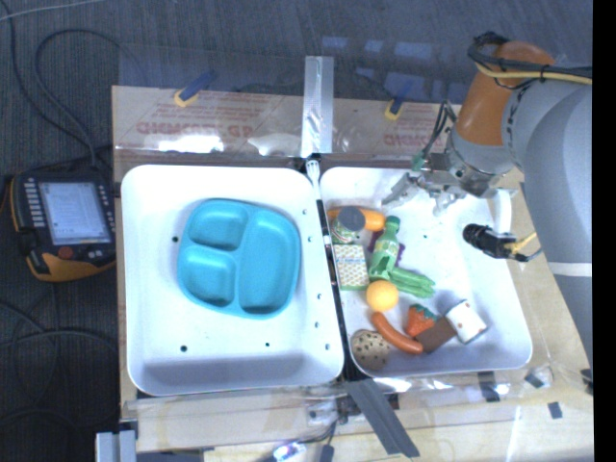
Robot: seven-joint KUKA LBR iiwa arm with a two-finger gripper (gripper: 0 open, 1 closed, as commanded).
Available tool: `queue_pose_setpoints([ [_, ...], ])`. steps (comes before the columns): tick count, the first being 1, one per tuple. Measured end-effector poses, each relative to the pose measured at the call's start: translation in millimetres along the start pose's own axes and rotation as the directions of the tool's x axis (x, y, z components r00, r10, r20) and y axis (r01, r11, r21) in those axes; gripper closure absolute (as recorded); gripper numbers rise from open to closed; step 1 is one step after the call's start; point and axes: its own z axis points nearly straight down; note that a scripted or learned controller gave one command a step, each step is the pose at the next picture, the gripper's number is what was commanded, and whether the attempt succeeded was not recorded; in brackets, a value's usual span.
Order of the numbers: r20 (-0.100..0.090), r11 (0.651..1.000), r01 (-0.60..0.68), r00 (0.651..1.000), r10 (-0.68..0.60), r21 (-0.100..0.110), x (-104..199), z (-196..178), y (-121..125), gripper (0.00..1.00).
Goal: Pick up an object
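Bench with two shallow white bins side by side. Left bin [144, 354]: one blue sectioned plate [238, 256], lying flat near the middle. Right bin [500, 340]: cluster of toy foods along the left wall and lower half — grey-capped item [349, 221], green bottle [386, 248], patterned packet [350, 267], green pod piece [412, 281], orange ball [382, 296], sausage [396, 333], speckled cookie [370, 348], carrot [420, 318], brown block [437, 334] and white cylinder [466, 320] touching. Gripper [423, 192] at upper part of right bin, above bare floor, fingers spread apart, nothing between them; well apart from the cluster. Pendant [63, 221] on floor at far left.
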Motion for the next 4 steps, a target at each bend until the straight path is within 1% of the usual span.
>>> queue_pose_setpoints([
  [1, 0.001, 1.0, 0.013, 1.0, -0.013, -0.01, 50.0, 23.8, -38.6, 0.0],
  [2, -0.002, 0.997, -0.076, 0.997, 0.076, -0.011, 50.3, 23.1, -117.5, 0.0],
  [3, -0.001, 1.0, -0.016, 1.0, 0.016, -0.018, 50.9, 22.5, -177.6, 0.0],
  [4, -0.003, 1.0, -0.015, 1.0, 0.015, -0.018, 52.0, 13.4, -176.7, 1.0],
])
